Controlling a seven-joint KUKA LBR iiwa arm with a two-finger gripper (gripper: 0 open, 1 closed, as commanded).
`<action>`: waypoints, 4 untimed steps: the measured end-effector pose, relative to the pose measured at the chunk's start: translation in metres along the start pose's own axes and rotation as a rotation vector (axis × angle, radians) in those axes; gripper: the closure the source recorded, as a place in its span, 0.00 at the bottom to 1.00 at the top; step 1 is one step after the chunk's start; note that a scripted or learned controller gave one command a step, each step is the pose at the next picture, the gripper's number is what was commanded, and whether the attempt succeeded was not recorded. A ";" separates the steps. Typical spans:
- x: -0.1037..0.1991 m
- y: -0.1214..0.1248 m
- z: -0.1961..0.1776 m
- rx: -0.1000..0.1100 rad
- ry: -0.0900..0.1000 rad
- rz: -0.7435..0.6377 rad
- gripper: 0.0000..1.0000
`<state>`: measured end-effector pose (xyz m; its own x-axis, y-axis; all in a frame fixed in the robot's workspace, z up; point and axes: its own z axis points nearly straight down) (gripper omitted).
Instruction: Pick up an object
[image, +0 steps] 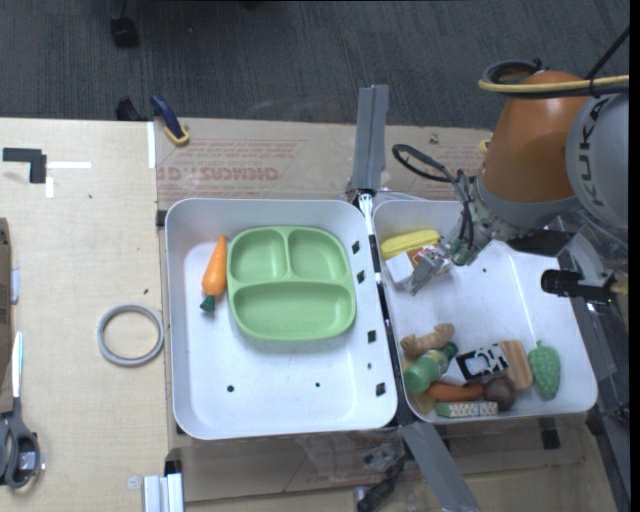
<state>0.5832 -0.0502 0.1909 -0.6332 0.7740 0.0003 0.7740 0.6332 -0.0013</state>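
Camera view shows "KUKA" lettering on the arm (600, 150); the gripper's (432, 268) grip state cannot be told.

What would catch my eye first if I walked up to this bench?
Probably the green divided plate in the middle of the left bin, with a toy carrot beside it. Next, the big grey and orange arm reaching in from the right over the right bin, where toy foods crowd the near edge.

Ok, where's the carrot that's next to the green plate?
The carrot lies in the left bin, against the left edge of the green plate, leafy end pointing toward the camera.
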 end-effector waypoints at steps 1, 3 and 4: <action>-0.066 0.016 0.001 0.001 -0.002 0.430 0.00; -0.042 -0.055 0.066 0.003 0.001 0.467 0.00; -0.066 0.006 0.096 -0.004 -0.001 0.474 0.00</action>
<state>0.6294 -0.0976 0.0946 -0.2103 0.9776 -0.0006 0.9776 0.2103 0.0025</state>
